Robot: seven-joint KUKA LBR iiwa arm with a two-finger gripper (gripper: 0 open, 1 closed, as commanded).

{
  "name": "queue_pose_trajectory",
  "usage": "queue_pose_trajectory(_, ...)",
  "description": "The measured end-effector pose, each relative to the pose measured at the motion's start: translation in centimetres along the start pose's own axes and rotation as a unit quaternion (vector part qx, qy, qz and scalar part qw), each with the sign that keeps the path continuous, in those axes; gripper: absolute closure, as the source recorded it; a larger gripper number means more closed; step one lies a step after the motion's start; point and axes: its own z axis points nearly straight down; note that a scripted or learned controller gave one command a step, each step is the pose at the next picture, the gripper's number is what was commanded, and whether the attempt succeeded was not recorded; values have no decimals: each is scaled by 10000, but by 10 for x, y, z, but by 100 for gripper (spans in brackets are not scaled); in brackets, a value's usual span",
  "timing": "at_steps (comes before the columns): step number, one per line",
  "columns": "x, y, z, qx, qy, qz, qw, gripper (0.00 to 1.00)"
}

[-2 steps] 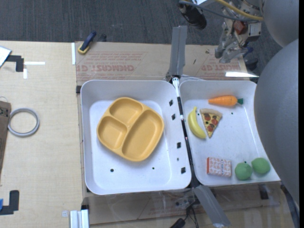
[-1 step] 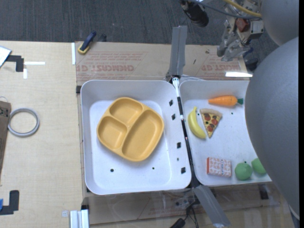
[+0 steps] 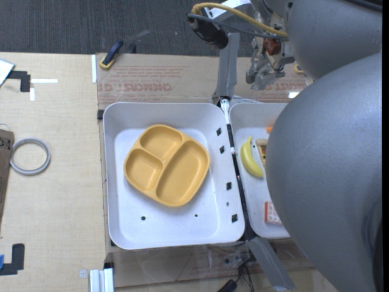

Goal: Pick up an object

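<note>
A yellow divided plate (image 3: 167, 172) lies in the middle of the left white bin (image 3: 130, 227). In the right bin (image 3: 256, 194), a yellow banana (image 3: 250, 158) rests close to the wall shared with the left bin. A red and white packet (image 3: 271, 212) shows beside it, partly hidden under the arm. My gripper (image 3: 263, 73) hangs high over the far edge of the right bin, well away from the banana and the plate. The grey arm covers most of the right bin.
A grey tape roll (image 3: 28, 156) lies on the bench at the far left. Behind the bins there is brown cardboard (image 3: 159, 79) with a blue and yellow tool (image 3: 111, 53) at its corner. A yellow cable (image 3: 234, 14) loops beside the wrist.
</note>
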Motion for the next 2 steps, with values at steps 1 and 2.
queue_pose_trajectory(1, 24, -39, -42, -2, 3, -11, 10000, 100)
queue_pose_trajectory(2, 21, 18, -43, -2, 1, 1, 10000, 100)
